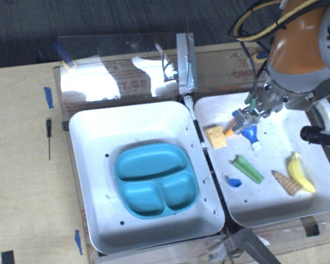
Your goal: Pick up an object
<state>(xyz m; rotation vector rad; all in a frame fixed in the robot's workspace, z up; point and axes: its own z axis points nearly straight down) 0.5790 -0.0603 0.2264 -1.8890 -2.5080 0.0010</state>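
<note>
The worktop (22, 195) is lying pale and wooden under bright light, with black angle marks printed at nine o'clock and a dark carpeted floor (106, 9) showing at twelve. A clear sheet (121, 74) is standing behind the bins, throwing white glare.

Two white bins are sitting side by side, touching along a middle seam. The left bin (87, 138) is carrying a blue divided tray (156, 178) near its centre. The right bin (324, 198) is carrying the loose things: a yellow block (216, 137) at its ten o'clock, a green stick (246, 169) near the middle, a small blue bit (234, 181) just beside that, a banana (300, 172) at four o'clock with a brown cone (287, 182) touching it.

The arm (301, 44) is reaching in from two o'clock, its pincer (248, 114) hanging low over the right bin's upper part. A blue and white bottle (251, 137) and an orange bit (229, 130) are lying right under it. I cannot tell how the pincer stands, apart or together, nor whether it is touching anything.
</note>
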